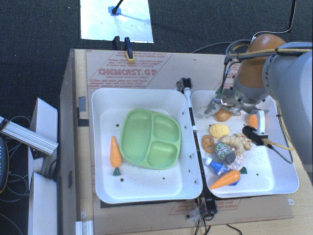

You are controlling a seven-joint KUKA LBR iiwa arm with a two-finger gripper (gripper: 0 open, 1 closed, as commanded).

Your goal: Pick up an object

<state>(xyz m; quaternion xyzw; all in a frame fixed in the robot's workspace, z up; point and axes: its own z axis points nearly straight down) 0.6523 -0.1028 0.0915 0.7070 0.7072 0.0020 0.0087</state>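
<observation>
Grey arm with orange band, reaching into right shallow white bin from its far right side. Two-finger gripper low over far left corner of that bin, directly above a small rounded orange object, smooth, glossy, roughly egg-shaped (possibly toy fruit; too small to tell). Metal fingers splayed either side of object's top; cannot tell how wide, nor whether anything is gripped. Object seems to rest on bin floor.

Just nearer than the orange object: ridged yellow toy corn piece. Beside that, toward bin's left wall: orange ring-shaped pretzel-like toy. To the corn's right and nearer: beige knobbly toy, touching a dark speckled round item. Nearer still: blue and white tube-like piece, then orange toy carrot lying tilted near front wall.

Left white bin, well apart from the orange object: green sectioned plastic plate, second orange carrot with green top just beside plate's left edge.
</observation>
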